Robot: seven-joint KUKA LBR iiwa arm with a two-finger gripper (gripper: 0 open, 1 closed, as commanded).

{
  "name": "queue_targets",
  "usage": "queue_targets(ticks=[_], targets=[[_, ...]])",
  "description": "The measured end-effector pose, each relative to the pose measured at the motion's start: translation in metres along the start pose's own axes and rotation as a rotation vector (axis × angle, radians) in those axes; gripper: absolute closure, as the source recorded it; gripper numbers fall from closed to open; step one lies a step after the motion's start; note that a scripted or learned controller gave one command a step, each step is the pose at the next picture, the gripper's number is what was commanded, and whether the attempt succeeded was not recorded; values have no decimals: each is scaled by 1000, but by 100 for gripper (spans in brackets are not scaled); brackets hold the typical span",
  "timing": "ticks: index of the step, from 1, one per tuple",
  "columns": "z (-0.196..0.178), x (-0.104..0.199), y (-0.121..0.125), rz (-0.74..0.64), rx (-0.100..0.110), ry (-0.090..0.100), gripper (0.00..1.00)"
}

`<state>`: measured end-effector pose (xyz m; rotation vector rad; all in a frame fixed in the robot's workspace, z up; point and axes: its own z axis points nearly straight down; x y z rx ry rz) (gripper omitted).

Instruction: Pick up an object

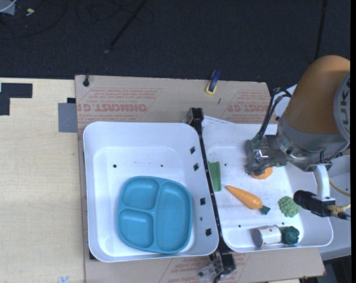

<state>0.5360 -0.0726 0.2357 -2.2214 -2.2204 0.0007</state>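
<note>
At the near edge of the right-hand white bin [319, 240], a small grey-and-white cylinder with a dark green knob on its end [273, 235] lies on its side. Just beyond it, toward the arm's side, sits a pale green bumpy toy like a broccoli floret [288, 206]. Near the bin's middle an orange toy carrot with a dark tip [245, 197] lies slantwise, its long axis running from the far left down to the near right. A flat green strip [214, 175] rests along the divider between the two bins.

Farther back in the same bin, the tool [259, 161] is lowered over a small orange rounded object [264, 171], which peeks out from beneath it on the near side. The object looks to touch or sit directly under the metal tip, but whether the tool is spread wide, narrowed or gripping cannot be told from this slant. The pick appears to turn on that vertical relation: the orange piece lies straight below the tool, not off to a side, while the carrot lies well apart toward the viewer.

In the left-hand white bin [101, 140] a blue plastic tray with three compartments [154, 214] sits toward the near wall, far from the arm, on the surface.
</note>
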Motion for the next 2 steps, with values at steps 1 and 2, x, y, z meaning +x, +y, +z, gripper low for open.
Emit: queue_targets(ticks=[1, 2], targets=[[-1, 0, 6, -2, 1, 1, 100], [0, -1, 8, -3, 1, 0, 100]])
